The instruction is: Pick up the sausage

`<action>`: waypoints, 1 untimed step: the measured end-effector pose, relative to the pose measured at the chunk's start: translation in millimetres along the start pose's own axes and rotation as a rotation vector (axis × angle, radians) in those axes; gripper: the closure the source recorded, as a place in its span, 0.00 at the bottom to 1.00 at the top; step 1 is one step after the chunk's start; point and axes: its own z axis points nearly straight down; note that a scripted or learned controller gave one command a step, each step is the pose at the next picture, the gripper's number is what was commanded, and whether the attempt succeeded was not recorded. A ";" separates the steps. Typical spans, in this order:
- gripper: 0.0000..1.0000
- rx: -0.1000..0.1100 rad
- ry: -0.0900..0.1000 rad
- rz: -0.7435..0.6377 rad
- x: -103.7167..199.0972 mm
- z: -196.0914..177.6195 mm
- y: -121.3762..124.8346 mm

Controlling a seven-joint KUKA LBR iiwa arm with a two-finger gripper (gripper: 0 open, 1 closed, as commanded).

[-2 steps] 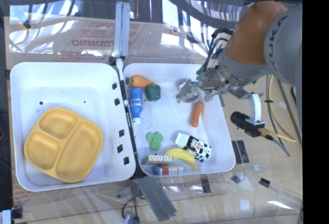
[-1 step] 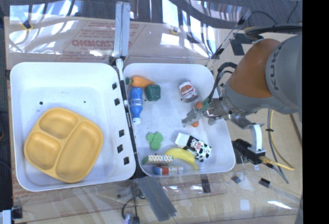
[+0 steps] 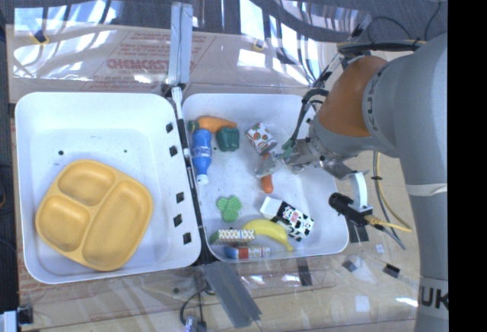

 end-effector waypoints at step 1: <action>1.00 0.001 0.000 -0.004 0.3 -10.2 0.5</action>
